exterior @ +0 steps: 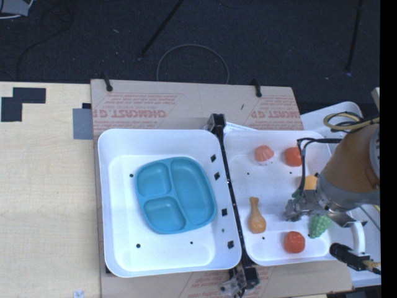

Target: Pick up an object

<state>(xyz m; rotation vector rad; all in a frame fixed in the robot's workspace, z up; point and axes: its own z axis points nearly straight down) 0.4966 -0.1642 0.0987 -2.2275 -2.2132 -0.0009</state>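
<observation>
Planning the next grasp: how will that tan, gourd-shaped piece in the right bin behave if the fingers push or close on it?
The tan gourd-shaped piece lies on its side, apart from the other items, so a nudge would probably pivot it around its bulb. Its rounded, smooth-looking surface may slip from the gripper. It looks like a small toy, likely light.

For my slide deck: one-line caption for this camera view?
Arm's gripper low in right bin among toy foods; blue divided plate in left bin.
</observation>
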